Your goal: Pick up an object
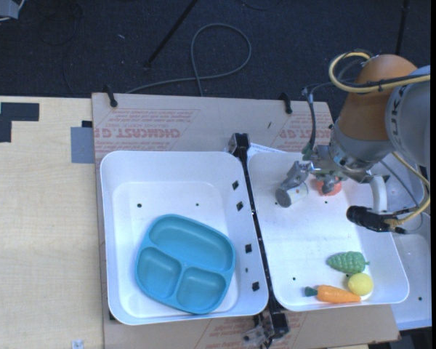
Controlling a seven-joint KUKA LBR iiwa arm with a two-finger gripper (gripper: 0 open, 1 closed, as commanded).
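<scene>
my wrist hides most of a small red-orange object (330,187) in the right bin's (305,231) far part, its long axis unreadable, while my pincer (291,189) hangs beside it, its opening impossible to judge.

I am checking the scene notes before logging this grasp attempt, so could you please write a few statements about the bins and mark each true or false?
1. The blue divided plate lies in the left bin. True.
2. The carrot lies in the left bin. False: it is in the right bin, near the front.
3. The yellow ball sits beside the green bumpy toy. True.
4. The gripper hangs over the left bin. False: it is over the right bin.
</scene>
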